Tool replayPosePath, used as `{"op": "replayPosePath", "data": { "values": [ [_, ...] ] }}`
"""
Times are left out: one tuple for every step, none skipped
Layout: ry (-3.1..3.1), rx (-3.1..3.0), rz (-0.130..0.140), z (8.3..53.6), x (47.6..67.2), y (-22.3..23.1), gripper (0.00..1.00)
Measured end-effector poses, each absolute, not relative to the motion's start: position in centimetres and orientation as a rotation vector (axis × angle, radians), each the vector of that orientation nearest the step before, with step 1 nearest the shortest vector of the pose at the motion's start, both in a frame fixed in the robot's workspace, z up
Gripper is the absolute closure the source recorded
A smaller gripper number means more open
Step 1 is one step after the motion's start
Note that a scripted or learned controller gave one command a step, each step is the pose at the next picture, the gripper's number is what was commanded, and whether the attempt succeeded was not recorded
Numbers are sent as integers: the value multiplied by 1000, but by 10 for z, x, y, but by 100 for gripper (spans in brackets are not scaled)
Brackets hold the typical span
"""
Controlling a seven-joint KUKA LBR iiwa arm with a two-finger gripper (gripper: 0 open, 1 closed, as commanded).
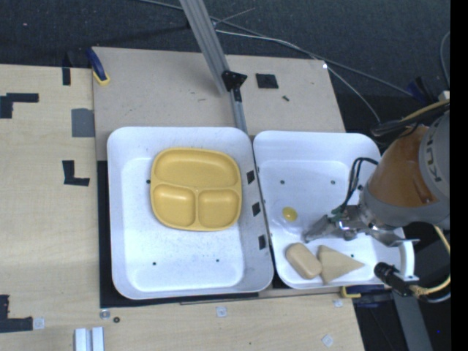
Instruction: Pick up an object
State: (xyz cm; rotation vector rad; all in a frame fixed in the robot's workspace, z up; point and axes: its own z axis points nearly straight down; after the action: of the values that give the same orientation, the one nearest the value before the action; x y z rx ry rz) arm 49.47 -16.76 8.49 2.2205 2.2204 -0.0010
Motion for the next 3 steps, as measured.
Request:
{"op": "replayPosePath", "data": {
  "values": [
    [2220, 2218, 3, 98, 496, -167, 100],
    [2221, 2218, 1, 145, 504, -171, 100],
    [2222, 2218, 1, 187, 507, -173, 100]
  ]
}}
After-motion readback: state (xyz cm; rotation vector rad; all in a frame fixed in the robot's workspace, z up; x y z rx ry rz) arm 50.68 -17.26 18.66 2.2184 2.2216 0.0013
